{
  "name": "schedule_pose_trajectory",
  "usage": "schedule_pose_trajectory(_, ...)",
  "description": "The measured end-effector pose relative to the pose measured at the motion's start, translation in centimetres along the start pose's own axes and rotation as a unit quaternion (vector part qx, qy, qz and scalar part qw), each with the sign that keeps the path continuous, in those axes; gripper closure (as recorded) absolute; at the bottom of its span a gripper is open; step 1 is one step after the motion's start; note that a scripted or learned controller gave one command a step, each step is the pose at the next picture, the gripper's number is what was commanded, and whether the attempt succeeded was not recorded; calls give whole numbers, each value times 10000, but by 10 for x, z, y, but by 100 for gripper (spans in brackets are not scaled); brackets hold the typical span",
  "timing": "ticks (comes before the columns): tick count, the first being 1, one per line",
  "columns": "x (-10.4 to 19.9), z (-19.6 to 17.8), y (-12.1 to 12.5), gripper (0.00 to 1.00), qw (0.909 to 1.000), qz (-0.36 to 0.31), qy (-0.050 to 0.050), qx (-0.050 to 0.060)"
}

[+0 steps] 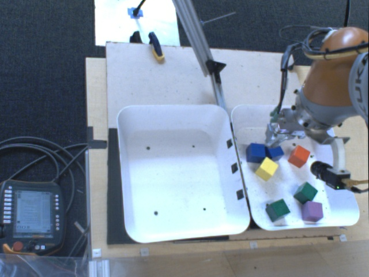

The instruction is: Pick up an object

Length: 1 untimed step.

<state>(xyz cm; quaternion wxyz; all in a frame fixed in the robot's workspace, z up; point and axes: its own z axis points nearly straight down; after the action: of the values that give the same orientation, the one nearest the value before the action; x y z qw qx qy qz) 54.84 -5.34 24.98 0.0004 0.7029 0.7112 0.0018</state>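
Observation:
The right white bin [340, 215] holds several small blocks. A larger blue block [256, 152] and a small blue block [275, 152] lie side by side near the bin's left wall, with a yellow block [267, 168] just in front of them. An orange block [298, 156] lies to their right. Two green blocks [305, 192] [277, 209] and a purple block [312, 211] sit toward the front. My gripper [277, 136] hangs just behind the two blue blocks, open, with nothing between its fingers.
The left white bin [130, 154] stands next to the right one, sharing a raised rim. A slanted metal pole [196, 33] crosses behind the bins. A black part of the arm [326, 172] overhangs the right bin. A teach pendant [31, 215] lies at the far left.

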Motion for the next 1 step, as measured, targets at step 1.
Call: schedule_pose_trajectory(1,53,11,7,100,10000,5,-1,13)
